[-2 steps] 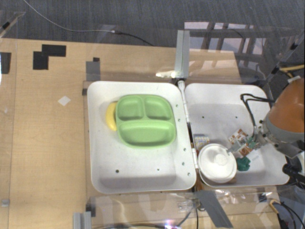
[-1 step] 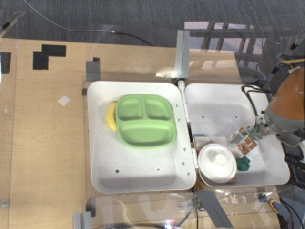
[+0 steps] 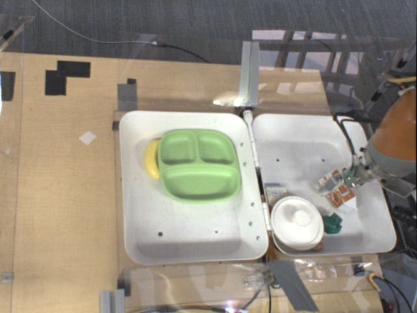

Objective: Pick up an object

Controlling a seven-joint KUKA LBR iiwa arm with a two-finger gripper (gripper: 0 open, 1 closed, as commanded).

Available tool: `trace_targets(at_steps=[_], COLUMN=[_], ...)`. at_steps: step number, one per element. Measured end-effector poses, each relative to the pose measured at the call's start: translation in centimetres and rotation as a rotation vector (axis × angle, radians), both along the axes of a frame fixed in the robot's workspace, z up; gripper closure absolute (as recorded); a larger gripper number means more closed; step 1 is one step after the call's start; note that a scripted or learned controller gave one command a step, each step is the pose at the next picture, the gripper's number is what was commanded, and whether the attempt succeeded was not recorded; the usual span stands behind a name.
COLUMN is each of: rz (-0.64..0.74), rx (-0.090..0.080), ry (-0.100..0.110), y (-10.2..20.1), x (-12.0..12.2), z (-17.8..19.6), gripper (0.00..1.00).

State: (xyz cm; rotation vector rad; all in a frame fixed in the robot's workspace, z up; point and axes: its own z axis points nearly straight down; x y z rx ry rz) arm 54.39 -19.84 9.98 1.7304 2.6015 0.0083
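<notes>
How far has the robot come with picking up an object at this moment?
Nothing looks lifted yet. The gripper is low inside the right bin, at a small orange and white item; whether it grips is unclear. The white lidded bowl, green toy and green tray lie untouched. Grasping and lifting remain.

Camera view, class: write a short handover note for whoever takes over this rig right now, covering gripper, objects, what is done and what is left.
Gripper: low in the right bin, at a small orange-and-white item; finger state unclear, no grasp confirmed.
Right bin also has a white lidded bowl, a dark green piece beside it and a small printed packet.
Left bin: green divided tray overlapping a yellow object.
Done: approach. Left: grasp and lift.
</notes>
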Motion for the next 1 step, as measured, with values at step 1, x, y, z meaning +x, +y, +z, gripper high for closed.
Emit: trace_targets(at_steps=[1], rz=[-0.177], rx=[0.007], ry=[0.01], y=[5.83], x=[2.74], z=[9.33], gripper=[1.0])
